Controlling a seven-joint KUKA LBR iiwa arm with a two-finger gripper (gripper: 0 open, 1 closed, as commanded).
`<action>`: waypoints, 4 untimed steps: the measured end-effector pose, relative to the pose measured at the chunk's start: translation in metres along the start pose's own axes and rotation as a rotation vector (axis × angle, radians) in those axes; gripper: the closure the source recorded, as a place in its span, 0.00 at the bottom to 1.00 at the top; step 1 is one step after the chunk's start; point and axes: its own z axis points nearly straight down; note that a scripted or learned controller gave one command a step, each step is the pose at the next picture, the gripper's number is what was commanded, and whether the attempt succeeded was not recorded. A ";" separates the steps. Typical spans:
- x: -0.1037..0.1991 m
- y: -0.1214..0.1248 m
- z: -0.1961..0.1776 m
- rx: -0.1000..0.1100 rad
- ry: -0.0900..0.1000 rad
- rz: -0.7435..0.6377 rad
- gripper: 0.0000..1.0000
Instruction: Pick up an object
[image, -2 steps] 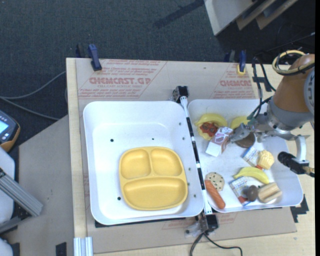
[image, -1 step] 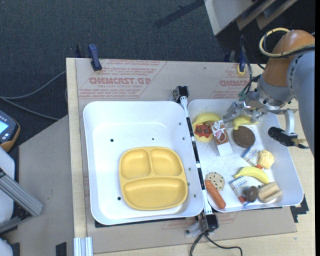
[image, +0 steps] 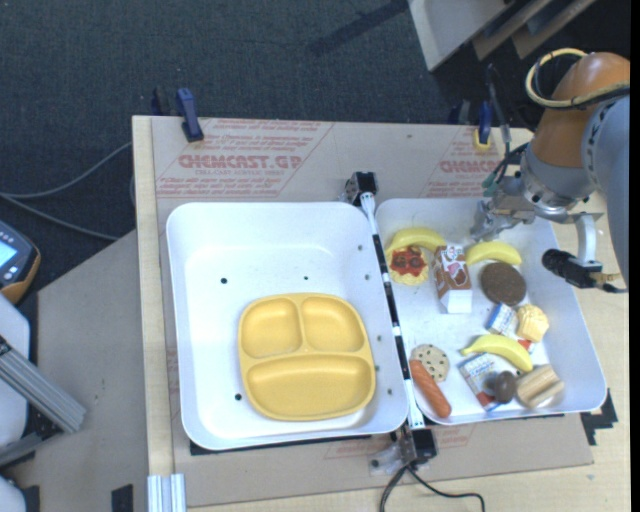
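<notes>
Table (image: 300, 150) carries two shallow white bins side by side. Left bin (image: 200, 260) holds a yellow divided tray (image: 305, 355), three compartments, lying flat toward the near side.

Right bin (image: 580, 340) is crowded with toy food. Far end: a yellow banana (image: 415, 238) curving over a small pizza slice (image: 408, 263), a little carton (image: 453, 278) just beside them, a second banana (image: 495, 252) above a brown round patty (image: 503, 284). Nearer: a third banana (image: 500, 350), a chocolate-chip cookie (image: 429, 360), an orange hot dog (image: 431, 390) along the left wall, a bread roll (image: 540, 385) at the near right corner, with smaller pieces clustered between — too small to tell.

Arm (image: 575, 120) reaches in from the right, orange band at top. Claw (image: 497, 212) sits low over the far end of the right bin, just above the second banana; nothing seen between its tips, and whether they are apart or together — cannot tell.
</notes>
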 end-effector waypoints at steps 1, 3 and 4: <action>0.000 0.000 0.001 0.002 0.001 0.000 0.00; 0.014 -0.080 0.026 0.004 0.009 0.002 0.00; 0.082 -0.148 0.026 0.001 0.010 -0.003 0.00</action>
